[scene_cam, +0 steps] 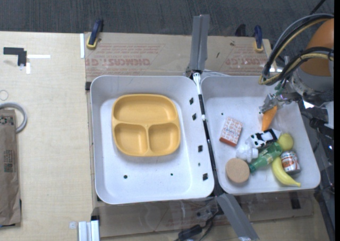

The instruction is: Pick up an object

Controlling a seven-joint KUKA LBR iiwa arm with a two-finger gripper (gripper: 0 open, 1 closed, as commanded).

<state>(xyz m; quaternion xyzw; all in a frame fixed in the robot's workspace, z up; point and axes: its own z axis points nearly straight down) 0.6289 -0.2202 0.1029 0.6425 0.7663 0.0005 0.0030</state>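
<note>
Carrot [269, 117], orange and tilted, hangs at the pincer [274, 102], whose fingers we see closed on its top end, above the right bin [223, 88] toward that bin's two o'clock corner. At the carrot's seven o'clock we see a small orange-and-white box [231, 131]. At its six o'clock sit a black-and-white toy [263, 139], a green bottle [265, 156], a lemon [286, 141], a small can [290, 162], a banana [282, 174] and a round tan disc [237, 171]. The left bin [101, 144] holds a yellow divided plate [146, 124]. Both bins rest on the table [42, 85].
</note>
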